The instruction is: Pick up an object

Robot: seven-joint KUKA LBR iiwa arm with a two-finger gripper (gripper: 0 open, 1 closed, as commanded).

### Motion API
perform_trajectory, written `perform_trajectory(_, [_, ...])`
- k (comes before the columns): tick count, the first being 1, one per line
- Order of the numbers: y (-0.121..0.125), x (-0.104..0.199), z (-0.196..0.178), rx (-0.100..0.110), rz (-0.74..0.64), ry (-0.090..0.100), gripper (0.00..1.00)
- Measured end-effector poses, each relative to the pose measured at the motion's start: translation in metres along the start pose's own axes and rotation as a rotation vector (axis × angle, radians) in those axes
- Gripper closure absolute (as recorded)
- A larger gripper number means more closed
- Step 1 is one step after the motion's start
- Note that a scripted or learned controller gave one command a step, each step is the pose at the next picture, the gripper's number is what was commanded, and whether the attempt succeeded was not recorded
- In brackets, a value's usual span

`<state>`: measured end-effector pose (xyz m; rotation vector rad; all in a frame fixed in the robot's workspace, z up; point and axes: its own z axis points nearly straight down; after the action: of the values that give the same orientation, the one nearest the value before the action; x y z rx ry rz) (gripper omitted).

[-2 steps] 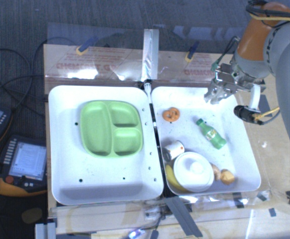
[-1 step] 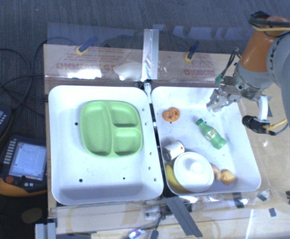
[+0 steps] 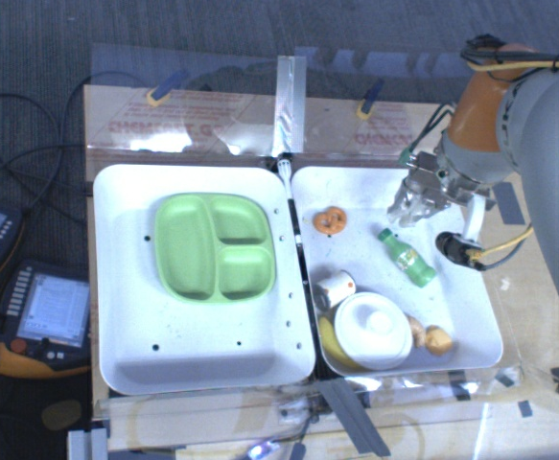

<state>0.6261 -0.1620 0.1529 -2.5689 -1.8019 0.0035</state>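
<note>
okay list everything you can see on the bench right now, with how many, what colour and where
bins: 2, white, side by side on the bench
divided plate: 1, green, left bin
pretzel-shaped item: 1, orange, right bin, top left
bottle: 1, green, lying in the right bin's middle
cup: 1, white, right bin, by the divider
bowl: 1, white, right bin, bottom
small item: 1, tan, right of the bowl
gripper: 1, grey, above the right bin's top

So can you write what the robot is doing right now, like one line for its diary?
stage: reaching | gripper: above right bin, holding nothing seen | nearest: green bottle | left bin: green tray
</note>
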Motion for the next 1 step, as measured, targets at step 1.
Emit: perform_trajectory(1, [-0.0511,-0.0193,0.0495,0.002,0.311,0.001,1.00])
